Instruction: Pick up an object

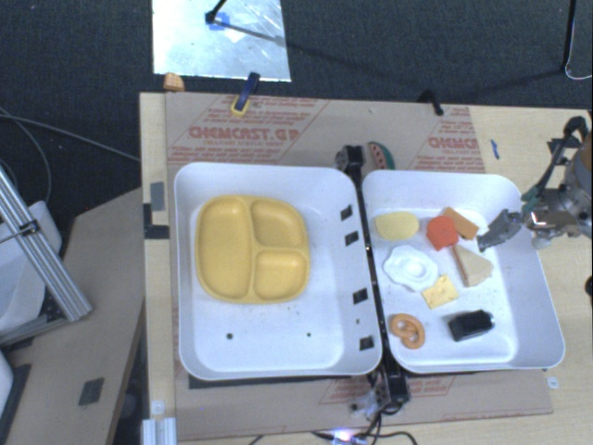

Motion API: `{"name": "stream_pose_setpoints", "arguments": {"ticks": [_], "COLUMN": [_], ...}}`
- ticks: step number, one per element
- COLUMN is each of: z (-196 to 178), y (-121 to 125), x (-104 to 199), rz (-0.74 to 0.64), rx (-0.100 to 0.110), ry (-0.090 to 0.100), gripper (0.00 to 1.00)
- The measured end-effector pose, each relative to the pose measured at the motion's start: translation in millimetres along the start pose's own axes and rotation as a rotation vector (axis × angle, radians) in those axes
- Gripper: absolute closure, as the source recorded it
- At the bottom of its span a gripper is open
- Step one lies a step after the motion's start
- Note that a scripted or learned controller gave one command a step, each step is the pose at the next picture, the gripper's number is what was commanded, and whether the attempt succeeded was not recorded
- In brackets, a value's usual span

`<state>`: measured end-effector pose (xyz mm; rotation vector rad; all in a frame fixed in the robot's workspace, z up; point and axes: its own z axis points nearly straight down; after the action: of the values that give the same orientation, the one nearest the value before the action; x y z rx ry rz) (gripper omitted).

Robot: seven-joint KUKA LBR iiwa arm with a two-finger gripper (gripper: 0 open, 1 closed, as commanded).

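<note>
The right bin [528, 290] holds several toy foods: a pale yellow oval [397, 225], a red block [442, 234], an orange wedge [462, 221], a fried egg [410, 269], a beige cheese wedge [473, 267], a yellow cheese slice [441, 292], a pretzel [407, 330] and a black block [470, 324]. My gripper [498, 230] reaches in over the bin's right side, just right of the orange wedge and above the beige wedge. Nothing is visibly held in it.
The left bin [185, 276] carries a yellow divided plate [252, 248]. Both bins rest on a cardboard sheet [278, 133]. A metal frame [37, 258] stands at the far left. A shiny sheet [220, 24] lies on the floor behind.
</note>
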<state>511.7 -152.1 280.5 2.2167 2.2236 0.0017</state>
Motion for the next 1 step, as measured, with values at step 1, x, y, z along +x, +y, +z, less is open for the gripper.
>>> {"name": "stream_pose_setpoints", "arguments": {"ticks": [1], "z": [-11.3], "y": [1.2], "x": [-0.1], "rz": [-0.003], "rx": [-0.004], "ry": [-0.001], "gripper": [1.0]}}
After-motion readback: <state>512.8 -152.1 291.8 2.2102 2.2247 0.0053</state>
